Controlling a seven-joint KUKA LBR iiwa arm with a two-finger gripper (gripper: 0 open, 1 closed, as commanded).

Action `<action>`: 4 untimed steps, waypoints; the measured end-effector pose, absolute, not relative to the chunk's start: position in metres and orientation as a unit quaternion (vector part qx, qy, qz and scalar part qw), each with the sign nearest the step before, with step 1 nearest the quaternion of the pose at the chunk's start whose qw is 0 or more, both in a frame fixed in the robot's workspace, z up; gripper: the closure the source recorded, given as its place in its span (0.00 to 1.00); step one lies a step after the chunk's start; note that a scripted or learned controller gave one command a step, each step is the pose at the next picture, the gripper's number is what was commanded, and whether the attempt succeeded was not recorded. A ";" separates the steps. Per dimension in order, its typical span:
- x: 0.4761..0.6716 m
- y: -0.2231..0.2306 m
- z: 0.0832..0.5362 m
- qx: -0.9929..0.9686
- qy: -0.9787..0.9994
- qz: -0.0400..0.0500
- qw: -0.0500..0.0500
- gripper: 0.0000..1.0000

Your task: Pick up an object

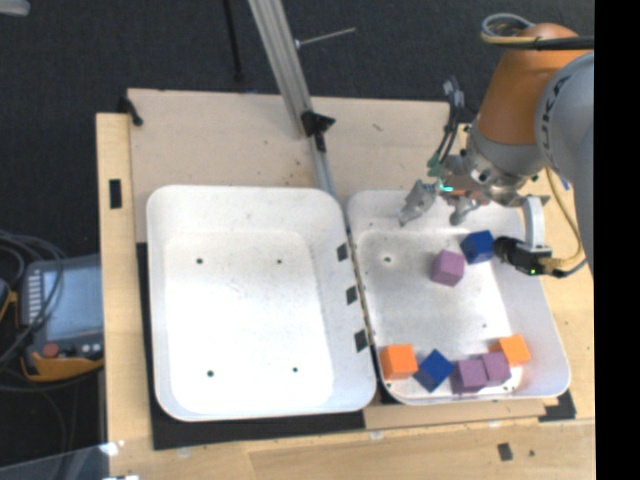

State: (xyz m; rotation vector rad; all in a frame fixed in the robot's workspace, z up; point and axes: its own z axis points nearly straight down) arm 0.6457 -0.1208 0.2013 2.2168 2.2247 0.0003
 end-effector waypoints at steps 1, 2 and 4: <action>0.637 -0.116 0.147 0.707 0.707 -0.002 -0.001 0.00; 0.637 -0.117 0.096 0.708 0.707 -0.001 0.001 0.00; 0.633 -0.114 0.157 0.709 0.706 0.002 0.002 1.00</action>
